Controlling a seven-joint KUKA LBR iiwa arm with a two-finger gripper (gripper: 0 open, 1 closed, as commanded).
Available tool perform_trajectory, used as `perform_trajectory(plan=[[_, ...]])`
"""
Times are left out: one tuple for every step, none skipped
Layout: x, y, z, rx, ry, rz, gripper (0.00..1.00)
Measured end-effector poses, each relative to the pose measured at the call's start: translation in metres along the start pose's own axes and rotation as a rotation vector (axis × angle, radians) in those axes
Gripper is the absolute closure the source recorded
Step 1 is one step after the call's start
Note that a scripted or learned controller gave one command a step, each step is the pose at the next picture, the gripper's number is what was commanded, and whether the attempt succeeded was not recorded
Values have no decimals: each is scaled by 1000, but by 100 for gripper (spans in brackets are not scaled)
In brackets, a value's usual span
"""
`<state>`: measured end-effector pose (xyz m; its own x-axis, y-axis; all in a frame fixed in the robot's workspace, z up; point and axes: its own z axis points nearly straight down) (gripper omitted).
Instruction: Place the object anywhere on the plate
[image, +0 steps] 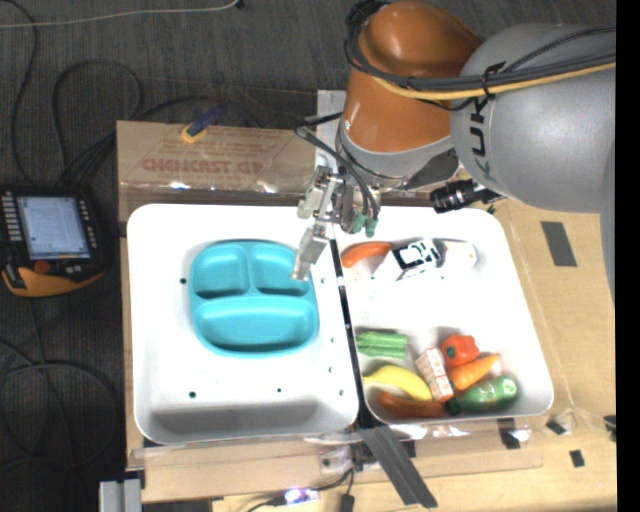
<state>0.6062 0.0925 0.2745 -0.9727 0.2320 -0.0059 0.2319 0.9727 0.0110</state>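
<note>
Arm (480, 90) reaches in from the far right, its orange band above the wrist, and I see the gripper (318, 235) hanging over the far end of the divide between the two bins. How its pincer stands I cannot tell; a pale slender piece (306, 256) slants down from it onto the far right rim of the blue plate (255, 310) in the left bin (160, 390). Right bin (520, 300) holds an orange piece (362, 254) at its far left, with more toy food crowded near.
</note>
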Motion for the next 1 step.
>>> perform_trajectory(plan=[[-1, 1, -10, -3, -2, -1, 100]])
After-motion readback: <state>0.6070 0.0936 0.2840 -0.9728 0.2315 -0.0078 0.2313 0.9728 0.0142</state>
